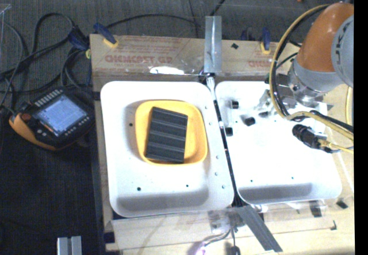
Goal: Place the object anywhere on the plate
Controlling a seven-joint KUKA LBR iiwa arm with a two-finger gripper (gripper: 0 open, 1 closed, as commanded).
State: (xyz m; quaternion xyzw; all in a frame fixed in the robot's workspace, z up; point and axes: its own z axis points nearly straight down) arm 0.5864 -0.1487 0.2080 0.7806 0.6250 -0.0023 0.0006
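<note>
We see open floor across the right shallow white bin; the ribbed black block apparently covers most of the yellow plate.

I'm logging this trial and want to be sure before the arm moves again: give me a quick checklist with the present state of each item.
1. Dark ribbed block lies on the yellow plate: ok.
2. Block within plate rim, not overhanging: ok.
3. Plate sits inside left bin: ok.
4. End effector is over the right bin, apart from the block: ok.
5. End effector open or shut: cannot tell.
</note>
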